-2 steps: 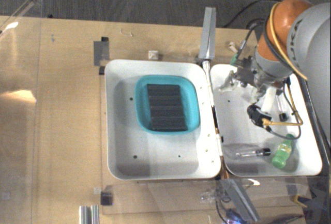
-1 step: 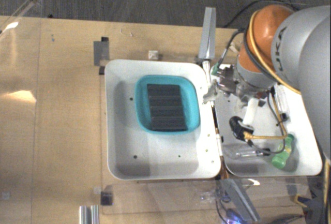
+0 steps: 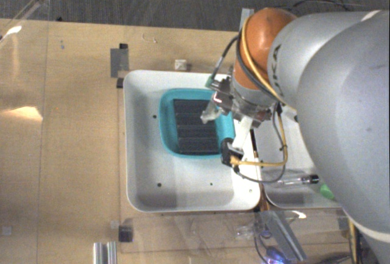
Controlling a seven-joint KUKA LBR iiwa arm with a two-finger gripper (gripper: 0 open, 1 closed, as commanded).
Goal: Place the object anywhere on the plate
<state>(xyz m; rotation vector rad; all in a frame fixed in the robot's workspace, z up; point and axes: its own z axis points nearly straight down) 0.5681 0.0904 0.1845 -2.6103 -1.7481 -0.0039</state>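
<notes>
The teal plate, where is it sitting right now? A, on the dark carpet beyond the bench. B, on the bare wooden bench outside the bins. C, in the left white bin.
C: the teal plate lies flat inside the left white bin, enclosed by its raised walls, with the arm's wrist hanging over the plate's right edge.

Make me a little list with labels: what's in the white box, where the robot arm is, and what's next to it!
left bin: white, shallow, holds the plate
plate: teal, squarish, dark ribbed centre, lying flat in the bin's upper half
arm: grey with an orange band, reaching in from the right, above the plate's right edge
gripper: over the plate's right side; open or shut not visible
right bin: mostly hidden under the arm
bench: tan surface
</notes>
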